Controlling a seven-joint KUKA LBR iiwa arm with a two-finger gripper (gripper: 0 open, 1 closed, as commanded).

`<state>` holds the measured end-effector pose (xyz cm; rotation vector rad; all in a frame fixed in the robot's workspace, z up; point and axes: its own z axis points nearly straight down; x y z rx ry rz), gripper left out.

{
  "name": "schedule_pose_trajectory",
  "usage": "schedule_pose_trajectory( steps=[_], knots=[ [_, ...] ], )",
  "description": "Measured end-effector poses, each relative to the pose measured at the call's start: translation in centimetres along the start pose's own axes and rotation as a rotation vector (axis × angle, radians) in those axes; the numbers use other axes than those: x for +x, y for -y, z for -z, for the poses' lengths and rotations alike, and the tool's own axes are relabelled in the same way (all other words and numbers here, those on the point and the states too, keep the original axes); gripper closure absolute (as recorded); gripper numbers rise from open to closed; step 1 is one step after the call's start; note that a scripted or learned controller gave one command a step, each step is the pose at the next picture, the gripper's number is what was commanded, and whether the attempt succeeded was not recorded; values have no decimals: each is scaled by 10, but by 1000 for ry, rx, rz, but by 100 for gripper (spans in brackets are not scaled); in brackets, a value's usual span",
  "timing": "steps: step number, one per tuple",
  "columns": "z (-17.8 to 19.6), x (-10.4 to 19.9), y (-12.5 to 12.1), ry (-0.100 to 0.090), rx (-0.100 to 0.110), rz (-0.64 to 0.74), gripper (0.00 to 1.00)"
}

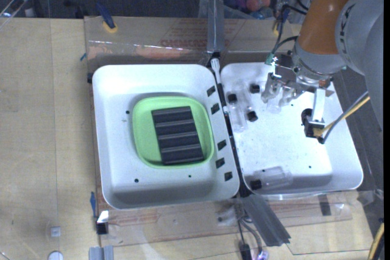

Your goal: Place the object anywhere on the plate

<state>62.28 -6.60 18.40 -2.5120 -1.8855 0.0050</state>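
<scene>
The arm (341,15) reaches in, hand (275,93) pointing down.

Bench (42,131) is a pale wood top, pretty plain. Two shallow white bins sit on it side by side, touching along the middle. The left bin (109,131) has a green plate (141,131) in it, and a dark ribbed block (178,134) lies on that plate. The right bin (317,161) sits under the arm. A blue clip (108,24) lies on the bench behind the left bin, by a strip of clear plastic (146,49). Near the front left edge there's a small grey bit (55,231), too tiny to tell what it is.
</scene>
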Motion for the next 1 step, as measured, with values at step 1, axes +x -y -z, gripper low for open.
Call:
schedule_pose_trajectory(
  steps=[1],
  knots=[
    [0, 0, 0, 0, 0, 0, 0]
  ],
)
